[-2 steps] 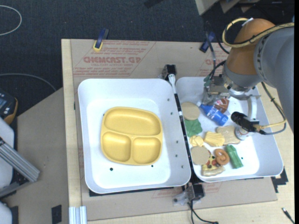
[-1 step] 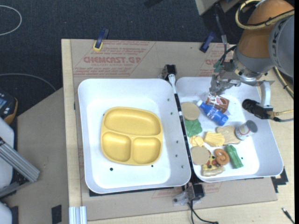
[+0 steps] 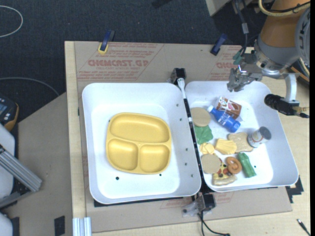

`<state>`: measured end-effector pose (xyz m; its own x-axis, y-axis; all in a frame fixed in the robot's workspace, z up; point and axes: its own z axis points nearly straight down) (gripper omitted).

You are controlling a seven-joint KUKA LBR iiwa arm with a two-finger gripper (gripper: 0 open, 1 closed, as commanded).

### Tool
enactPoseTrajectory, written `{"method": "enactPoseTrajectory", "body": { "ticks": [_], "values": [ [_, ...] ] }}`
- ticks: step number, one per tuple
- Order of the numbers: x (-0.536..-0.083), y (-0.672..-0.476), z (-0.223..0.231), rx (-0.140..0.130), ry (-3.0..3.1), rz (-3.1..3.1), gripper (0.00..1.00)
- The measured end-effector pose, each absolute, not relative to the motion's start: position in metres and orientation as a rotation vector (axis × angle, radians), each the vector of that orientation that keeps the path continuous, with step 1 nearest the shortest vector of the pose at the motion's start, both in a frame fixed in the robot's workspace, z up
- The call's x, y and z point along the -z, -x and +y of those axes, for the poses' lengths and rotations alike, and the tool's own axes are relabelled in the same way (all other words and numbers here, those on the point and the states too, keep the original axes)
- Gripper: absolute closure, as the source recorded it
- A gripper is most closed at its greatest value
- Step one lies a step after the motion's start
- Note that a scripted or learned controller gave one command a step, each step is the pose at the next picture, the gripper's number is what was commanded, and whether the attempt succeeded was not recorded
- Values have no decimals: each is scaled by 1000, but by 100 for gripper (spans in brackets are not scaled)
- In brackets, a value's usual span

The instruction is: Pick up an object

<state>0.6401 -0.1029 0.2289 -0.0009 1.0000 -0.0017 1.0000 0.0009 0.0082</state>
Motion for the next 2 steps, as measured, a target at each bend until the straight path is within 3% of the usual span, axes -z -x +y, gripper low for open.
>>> {"method": "enactPoseTrajectory", "body": {
  "ticks": [2],
  "values": [
    [-219,-552,-59,3,-2225,2224,100]
  ]
}}
